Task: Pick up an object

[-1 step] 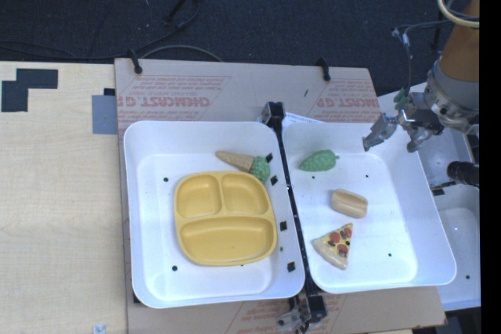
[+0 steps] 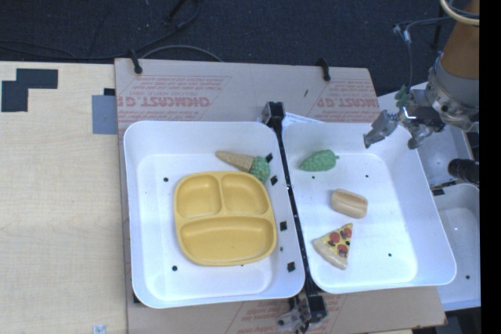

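On the bench [image 2: 55,192], the left bin [image 2: 149,168] is seen to carry a yellow divided plate [image 2: 225,217], with an ice-cream cone toy [image 2: 244,162] laid just above it, its green scoop near the divider. In the right bin [image 2: 407,246], a green bunch of grapes [image 2: 318,161] is found near the upper left, a tan bread roll [image 2: 349,203] below it, and a pizza slice [image 2: 336,245] lower still; all three are kept apart. At the far right, the gripper [image 2: 398,127] is held above the right bin's upper right corner, away from every object. Its fingers appear spread, with nothing between them.
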Available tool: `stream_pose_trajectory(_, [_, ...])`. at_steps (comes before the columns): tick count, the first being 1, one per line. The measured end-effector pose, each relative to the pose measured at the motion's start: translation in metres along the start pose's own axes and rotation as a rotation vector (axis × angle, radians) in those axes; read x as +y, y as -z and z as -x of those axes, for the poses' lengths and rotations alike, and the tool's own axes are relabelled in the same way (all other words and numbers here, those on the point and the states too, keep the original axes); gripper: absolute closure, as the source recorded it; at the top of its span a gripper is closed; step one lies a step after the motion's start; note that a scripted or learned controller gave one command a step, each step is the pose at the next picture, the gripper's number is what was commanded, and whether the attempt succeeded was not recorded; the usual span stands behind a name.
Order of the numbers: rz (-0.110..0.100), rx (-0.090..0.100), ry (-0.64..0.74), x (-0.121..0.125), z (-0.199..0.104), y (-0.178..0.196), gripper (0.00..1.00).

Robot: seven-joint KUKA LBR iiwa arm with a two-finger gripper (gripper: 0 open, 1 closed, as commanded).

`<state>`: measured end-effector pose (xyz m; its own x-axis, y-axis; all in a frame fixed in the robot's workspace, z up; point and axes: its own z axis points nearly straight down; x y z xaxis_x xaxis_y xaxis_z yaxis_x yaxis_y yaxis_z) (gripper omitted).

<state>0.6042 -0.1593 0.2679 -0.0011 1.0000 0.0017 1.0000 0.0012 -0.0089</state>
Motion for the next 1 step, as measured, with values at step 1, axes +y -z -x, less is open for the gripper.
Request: stream_pose_trajectory(1, [-0.004,0.001,-0.001,0.0096,0.0021,-0.0604,0.00])
